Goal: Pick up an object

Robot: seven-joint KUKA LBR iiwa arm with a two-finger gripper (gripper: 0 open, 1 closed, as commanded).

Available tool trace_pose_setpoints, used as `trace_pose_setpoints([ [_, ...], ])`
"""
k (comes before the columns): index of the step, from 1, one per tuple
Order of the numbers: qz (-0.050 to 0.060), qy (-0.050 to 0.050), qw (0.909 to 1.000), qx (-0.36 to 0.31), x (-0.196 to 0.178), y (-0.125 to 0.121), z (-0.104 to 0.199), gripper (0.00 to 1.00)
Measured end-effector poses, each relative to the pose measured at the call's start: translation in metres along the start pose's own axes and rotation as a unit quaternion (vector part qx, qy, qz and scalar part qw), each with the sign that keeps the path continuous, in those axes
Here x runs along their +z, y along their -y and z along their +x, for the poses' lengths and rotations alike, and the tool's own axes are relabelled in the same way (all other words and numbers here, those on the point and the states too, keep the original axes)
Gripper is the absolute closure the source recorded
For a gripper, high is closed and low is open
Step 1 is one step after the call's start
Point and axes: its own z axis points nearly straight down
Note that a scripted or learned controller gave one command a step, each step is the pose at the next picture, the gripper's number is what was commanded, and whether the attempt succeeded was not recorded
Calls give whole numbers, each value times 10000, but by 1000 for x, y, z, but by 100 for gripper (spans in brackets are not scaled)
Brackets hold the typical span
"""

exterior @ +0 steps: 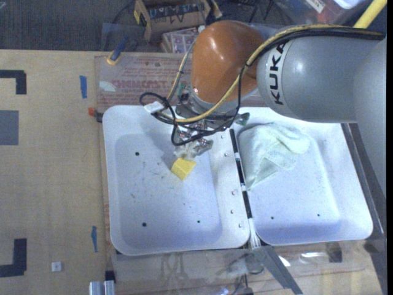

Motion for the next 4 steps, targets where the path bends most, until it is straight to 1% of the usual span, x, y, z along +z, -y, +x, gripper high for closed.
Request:
trace_pose_setpoints([
  [1,-26,-19,10000,-1,4,-1,1,0],
  [2,37,16,9989,473,43,-54,41,0],
  [3,49,15,9995,315,43,-83,-8,0],
  [4,20,27,9979,-645,44,-46,1,0],
])
